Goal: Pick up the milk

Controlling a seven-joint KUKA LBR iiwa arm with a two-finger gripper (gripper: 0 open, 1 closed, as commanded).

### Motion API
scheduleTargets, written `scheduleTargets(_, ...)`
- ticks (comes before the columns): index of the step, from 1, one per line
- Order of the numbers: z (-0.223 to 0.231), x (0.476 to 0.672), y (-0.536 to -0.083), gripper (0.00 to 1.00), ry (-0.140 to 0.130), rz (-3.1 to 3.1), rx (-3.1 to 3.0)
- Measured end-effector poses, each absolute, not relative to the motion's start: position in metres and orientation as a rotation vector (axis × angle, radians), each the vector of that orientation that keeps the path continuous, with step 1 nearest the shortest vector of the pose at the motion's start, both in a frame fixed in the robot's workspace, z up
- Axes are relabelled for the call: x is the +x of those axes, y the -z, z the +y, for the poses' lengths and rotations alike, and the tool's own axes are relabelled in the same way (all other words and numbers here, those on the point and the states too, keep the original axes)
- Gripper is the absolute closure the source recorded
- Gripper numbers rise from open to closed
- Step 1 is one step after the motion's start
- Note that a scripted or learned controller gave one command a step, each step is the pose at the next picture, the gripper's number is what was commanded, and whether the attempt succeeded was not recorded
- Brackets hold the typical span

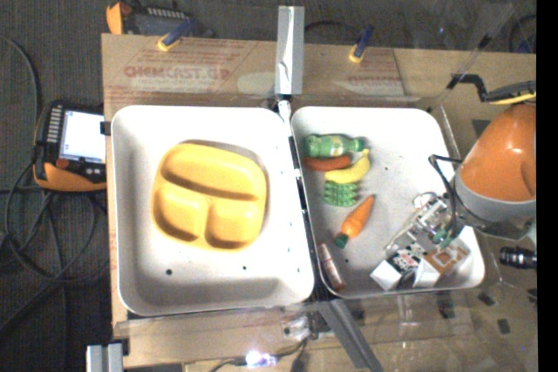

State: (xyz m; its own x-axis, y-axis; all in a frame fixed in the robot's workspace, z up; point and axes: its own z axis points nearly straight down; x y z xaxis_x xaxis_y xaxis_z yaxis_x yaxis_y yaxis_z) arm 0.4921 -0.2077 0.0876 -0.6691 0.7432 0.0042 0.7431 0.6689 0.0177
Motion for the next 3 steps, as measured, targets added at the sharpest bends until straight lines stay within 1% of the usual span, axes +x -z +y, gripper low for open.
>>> scheduleTargets(1,-0.175,0.491,-0.088,0.00,-0.012,2.520,1.853)
scheduleTargets(2,-0.146,0.489,-0.089,0.00,0.005,2.713,1.544)
scheduleTargets(3,-0.130,0.485,-0.190,0.00,0.007,2.705,1.608)
